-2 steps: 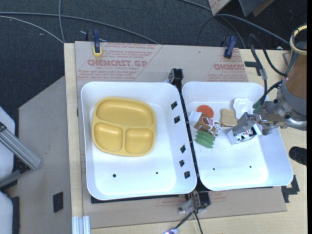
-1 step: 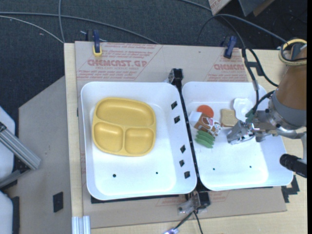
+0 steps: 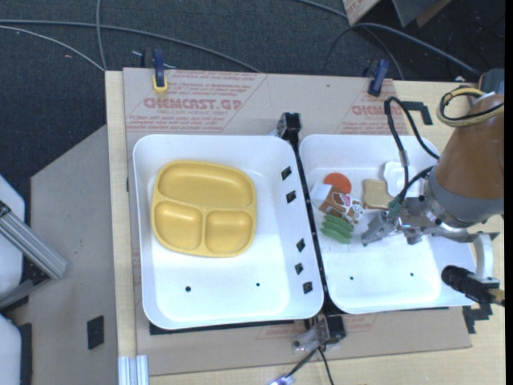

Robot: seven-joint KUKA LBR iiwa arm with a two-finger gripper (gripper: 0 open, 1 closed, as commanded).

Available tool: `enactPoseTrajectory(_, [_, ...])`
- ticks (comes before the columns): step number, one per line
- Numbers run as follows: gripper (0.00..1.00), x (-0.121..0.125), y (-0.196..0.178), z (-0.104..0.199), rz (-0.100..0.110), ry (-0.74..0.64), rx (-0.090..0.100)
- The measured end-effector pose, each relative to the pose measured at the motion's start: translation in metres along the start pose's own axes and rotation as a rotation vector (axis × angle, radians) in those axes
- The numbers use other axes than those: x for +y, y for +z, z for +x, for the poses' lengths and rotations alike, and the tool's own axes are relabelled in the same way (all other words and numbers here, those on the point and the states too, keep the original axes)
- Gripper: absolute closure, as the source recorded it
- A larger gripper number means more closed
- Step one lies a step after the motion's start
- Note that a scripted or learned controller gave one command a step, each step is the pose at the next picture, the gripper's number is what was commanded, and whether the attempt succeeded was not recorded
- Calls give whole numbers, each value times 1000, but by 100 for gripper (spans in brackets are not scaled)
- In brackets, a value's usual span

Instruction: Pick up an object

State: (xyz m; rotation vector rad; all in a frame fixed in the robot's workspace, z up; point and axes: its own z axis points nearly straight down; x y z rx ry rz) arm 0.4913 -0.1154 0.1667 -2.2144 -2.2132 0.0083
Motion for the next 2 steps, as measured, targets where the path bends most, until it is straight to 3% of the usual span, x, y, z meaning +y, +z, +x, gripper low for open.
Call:
enactPoseTrajectory(1, [0,-7,52,8,1,-1,1])
enactPoseTrajectory(2, [100,-6,41,7,-3,-1,0])
